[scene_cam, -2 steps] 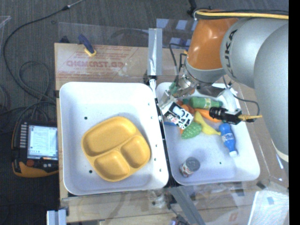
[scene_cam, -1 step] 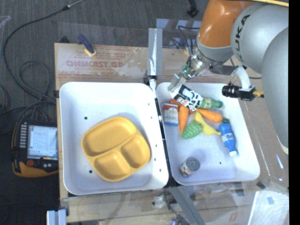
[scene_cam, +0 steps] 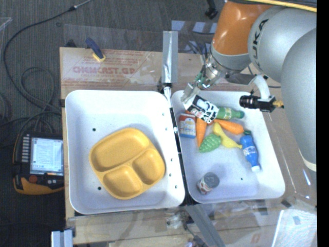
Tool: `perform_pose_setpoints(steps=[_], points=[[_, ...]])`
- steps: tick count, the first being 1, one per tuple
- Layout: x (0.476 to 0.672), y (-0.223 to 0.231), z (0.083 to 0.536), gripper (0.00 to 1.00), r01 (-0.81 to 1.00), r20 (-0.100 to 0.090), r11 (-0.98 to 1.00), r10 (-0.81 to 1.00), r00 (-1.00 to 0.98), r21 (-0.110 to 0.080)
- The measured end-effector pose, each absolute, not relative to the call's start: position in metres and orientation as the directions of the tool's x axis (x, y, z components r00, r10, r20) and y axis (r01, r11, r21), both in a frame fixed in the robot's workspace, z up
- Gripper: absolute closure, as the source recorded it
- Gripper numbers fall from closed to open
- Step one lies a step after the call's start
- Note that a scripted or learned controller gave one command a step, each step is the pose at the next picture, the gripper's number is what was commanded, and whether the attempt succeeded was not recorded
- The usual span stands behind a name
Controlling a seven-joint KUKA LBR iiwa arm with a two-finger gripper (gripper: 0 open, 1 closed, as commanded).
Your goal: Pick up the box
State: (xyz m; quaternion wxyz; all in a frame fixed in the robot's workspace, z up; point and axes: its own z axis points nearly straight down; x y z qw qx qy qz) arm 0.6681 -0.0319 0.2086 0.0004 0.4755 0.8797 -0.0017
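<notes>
While the arm shows part of "KUKA" on its grey shell, the cardboard on the counter carries faded red print I cannot read. A yellow divided tray lies in the left bin. In the right bin lie carrots, a green bottle, a blue bottle and a can. At that bin's far left, the box, red, orange and blue, sits beside a carrot. Just above, the end effector meets a black-and-white pack; whether it grips I cannot tell.
</notes>
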Motion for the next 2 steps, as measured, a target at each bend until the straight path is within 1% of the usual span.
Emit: perform_pose_setpoints(steps=[1,2], points=[[0.668,-0.024,0.204,1.00,0.813,-0.003,0.583,0.813,-0.583,-0.002],[0.668,-0.048,0.183,1.00,0.449,0.000,0.894,0.449,-0.894,0.000]])
